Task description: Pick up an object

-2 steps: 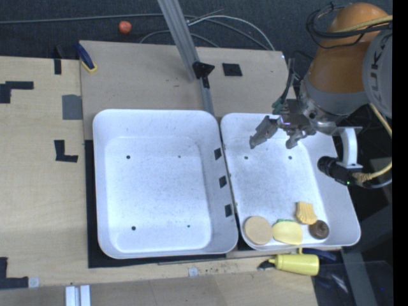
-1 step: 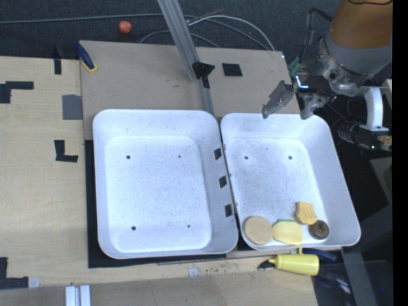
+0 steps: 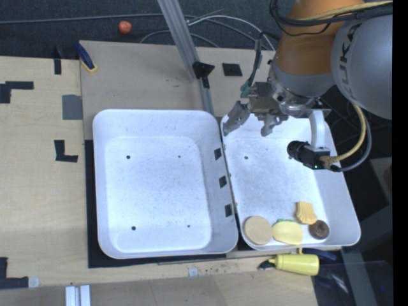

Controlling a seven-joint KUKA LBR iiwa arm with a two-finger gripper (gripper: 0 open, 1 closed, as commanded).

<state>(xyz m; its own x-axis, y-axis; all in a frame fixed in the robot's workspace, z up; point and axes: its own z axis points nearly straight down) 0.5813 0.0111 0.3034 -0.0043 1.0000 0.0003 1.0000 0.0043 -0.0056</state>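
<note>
My jaws stand spread wide, nothing between them, hovering over the far end of the right bin. The objects lie well apart from me at its near end: tan disc, yellow piece, small orange piece, brown piece. Left bin sits alongside on the surface.

Only part of a brand, the letters "UK", shows on the grey arm.

White bins, grey-speckled; tan disc, pale yellow lump, brown round piece, orange ball.
</note>
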